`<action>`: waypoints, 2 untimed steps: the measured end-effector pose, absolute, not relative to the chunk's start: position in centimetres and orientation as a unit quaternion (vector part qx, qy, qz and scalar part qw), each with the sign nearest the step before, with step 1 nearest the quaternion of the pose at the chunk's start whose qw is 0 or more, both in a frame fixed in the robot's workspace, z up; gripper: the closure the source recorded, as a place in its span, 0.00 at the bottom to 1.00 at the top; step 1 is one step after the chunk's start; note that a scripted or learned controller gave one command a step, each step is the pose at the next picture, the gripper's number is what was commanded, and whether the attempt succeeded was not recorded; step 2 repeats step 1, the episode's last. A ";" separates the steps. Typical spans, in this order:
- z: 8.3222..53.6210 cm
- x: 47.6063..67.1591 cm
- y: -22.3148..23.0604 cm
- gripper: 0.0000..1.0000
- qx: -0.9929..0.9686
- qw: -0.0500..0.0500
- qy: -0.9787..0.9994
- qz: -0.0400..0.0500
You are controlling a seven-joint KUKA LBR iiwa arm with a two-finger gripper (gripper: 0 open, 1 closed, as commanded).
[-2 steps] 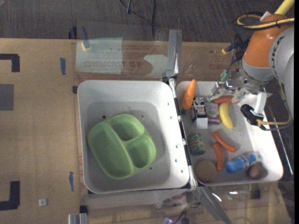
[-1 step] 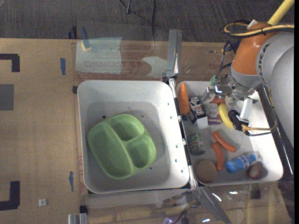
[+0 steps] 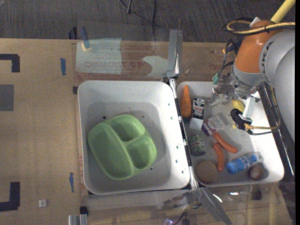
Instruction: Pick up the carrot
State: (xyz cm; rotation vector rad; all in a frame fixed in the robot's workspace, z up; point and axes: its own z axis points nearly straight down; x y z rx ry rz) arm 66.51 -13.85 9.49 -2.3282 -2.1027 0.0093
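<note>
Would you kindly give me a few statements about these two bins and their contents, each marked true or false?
1. The green three-compartment plastic plate lies in the left white bin. True.
2. The orange tapered carrot lies inside the green plate. False: it lies in the right white bin, by the wall next to the left bin.
3. The blue plastic bottle lies on its side in the right bin. True.
4. The claw holds the carrot. False: the carrot lies apart from it, to its left in the view.
5. The grey arm with the orange band is above the left bin. False: it is over the right bin's far end.
</note>
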 end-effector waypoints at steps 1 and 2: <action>18.2 66.0 -11.3 1.00 -0.851 0.000 -0.525 0.001; 18.2 66.0 -11.3 1.00 -0.851 0.000 -0.525 0.001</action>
